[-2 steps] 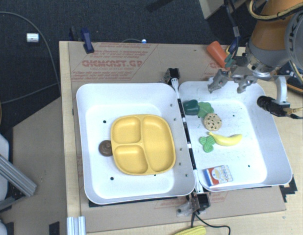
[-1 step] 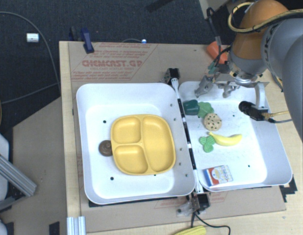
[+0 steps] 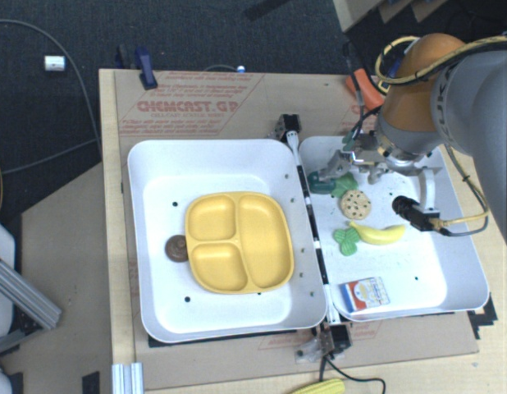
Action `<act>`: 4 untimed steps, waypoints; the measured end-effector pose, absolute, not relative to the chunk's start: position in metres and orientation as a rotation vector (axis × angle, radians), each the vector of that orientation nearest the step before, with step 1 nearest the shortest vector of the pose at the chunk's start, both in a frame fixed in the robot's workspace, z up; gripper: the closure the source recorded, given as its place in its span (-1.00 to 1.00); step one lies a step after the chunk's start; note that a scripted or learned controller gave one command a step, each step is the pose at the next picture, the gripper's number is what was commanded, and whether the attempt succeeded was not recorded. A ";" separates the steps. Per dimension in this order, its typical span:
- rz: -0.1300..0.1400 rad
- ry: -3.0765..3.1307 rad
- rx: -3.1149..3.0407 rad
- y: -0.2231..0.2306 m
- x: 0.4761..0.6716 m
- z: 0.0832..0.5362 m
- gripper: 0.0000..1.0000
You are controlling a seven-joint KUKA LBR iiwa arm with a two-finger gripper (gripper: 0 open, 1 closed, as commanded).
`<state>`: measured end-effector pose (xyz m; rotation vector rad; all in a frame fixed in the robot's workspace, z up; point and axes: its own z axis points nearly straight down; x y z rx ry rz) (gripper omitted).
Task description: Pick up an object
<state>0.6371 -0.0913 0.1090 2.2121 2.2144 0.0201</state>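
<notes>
My gripper (image 3: 357,164) hangs over the back left part of the right bin (image 3: 450,290), under the arm's orange band. Just in front of it and to its left lies a teal object (image 3: 323,184), partly covered by the gripper. A round speckled cookie (image 3: 355,204) lies right below the gripper. Further forward are a yellow banana (image 3: 381,235) and a small green toy (image 3: 347,240) touching its left end. A small red, white and blue carton (image 3: 365,294) lies near the bin's front wall.
The left bin (image 3: 155,171) holds a yellow divided plate (image 3: 238,242) with a brown round piece (image 3: 175,249) at its left edge. A black part on a cable (image 3: 406,208) hangs beside the arm over the right bin. The bins' shared wall (image 3: 311,220) runs between them.
</notes>
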 end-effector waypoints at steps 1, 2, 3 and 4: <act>-0.001 2.221 2.224 -0.105 0.558 0.118 -1.00; -0.001 2.222 2.224 -0.099 0.549 0.084 -1.00; 0.000 2.220 2.221 -0.143 0.608 0.088 -1.00; -0.001 2.224 2.222 -0.094 0.577 0.084 -1.00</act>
